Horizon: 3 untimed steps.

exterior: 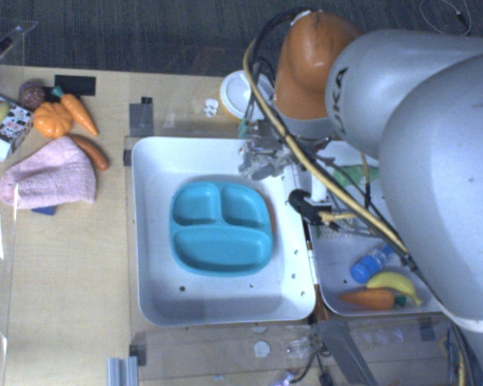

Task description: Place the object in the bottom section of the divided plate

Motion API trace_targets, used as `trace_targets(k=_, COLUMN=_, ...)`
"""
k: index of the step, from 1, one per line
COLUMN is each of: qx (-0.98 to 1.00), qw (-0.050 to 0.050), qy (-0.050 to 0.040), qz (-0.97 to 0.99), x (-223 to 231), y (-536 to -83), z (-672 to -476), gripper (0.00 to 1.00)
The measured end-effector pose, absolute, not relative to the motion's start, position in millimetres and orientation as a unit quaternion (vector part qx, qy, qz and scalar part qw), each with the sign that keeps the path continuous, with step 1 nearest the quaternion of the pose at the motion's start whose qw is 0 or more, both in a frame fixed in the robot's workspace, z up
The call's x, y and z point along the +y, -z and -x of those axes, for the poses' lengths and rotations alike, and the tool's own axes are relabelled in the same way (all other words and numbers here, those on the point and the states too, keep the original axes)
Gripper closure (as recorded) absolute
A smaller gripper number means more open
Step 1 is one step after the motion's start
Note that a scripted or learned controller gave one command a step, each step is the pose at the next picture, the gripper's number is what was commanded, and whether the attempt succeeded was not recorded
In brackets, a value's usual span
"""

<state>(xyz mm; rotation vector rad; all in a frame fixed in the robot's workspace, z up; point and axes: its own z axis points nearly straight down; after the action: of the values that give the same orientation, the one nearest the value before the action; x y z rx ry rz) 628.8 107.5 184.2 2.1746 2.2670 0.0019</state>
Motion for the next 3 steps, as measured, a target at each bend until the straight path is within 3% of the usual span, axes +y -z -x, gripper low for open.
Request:
trace_targets(k=1, qx=0.767, qw=0.0, qy=-0.0013, qz=-0.642, x=120.7, y=-208.0, z=-540.4, gripper=1.0)
trace_targets(k=2, qx=0.767, qw=0.0, qy=-0.0014, qz=-0.642, x=120.2, y=-208.0, z=-540.5, gripper=0.0)
trace_targets(k=3, qx=0.767, qw=0.0, qy=-0.0014, qz=-0.642, x=120.2, y=-208.0, z=-540.5, gripper=0.0)
